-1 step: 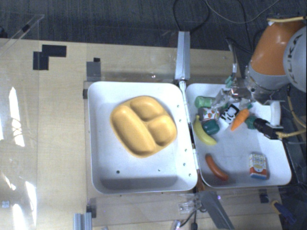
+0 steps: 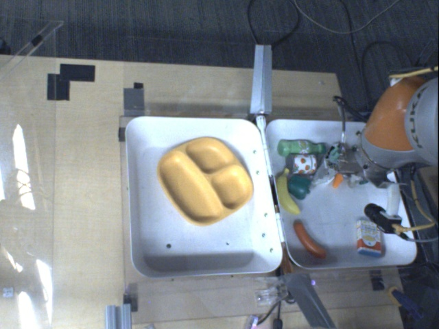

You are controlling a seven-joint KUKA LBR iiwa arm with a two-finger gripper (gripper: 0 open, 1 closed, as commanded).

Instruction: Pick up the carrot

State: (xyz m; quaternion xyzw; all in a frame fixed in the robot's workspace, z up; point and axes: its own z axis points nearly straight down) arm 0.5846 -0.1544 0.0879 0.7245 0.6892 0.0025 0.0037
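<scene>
Orange carrot (image 2: 337,180) lies just beside the gripper (image 2: 343,162), at its 6 o'clock; grasp state cannot be told. Approach step; next, closure around it.

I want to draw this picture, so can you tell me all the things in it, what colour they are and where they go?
Left bin: one, white, left half of the bench.
Divided tray: one, yellow, three sections, middle of the left bin.
Right bin: one, white, beside the left bin.
Bottle: one, green, lying at the right bin's top left.
Can: one, white and red, just below the bottle.
Banana: one, yellow, along the right bin's left wall.
Teal toy: one, beside the banana.
Sausage: one, red-brown, right bin's bottom.
Carton: one, small, white, bottom right.
Carrot: one, orange, by the gripper.
Gripper: one, dark, over the right bin.
</scene>
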